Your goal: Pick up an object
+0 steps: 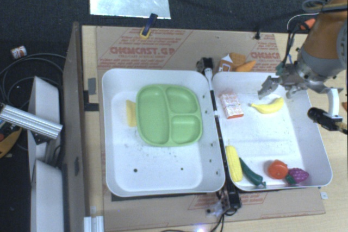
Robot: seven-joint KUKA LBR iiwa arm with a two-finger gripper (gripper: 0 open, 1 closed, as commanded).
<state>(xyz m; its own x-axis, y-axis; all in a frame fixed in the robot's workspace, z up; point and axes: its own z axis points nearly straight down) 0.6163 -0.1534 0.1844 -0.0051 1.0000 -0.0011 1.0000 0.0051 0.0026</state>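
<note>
The pincer (277, 88) hangs low over the back of the right bin (315, 149), its two grey fingers (267, 88) spread apart with nothing between them, sitting just above and around the yellow banana (268, 106), which lies on the bin floor just below the fingertips. Behind it the grey arm with its orange band (326, 30) comes in from the right edge. Just left of the banana sits a small red-and-white carton (231, 105), close to the wall that divides the bins. Down at the front of the same bin, a corn cob (234, 162) lies along the left wall with a dark green vegetable (251, 172) slanting beside it, and further right a red-orange tomato (277, 169) sits touching a purple bunch of grapes (297, 175). Over in the left bin (117, 171), a green divided plate (168, 116) takes the middle, with a pale yellow piece (130, 113) poking out at its left edge. An orange item (239, 64) rests on the bench (163, 46) behind the right bin.
</note>
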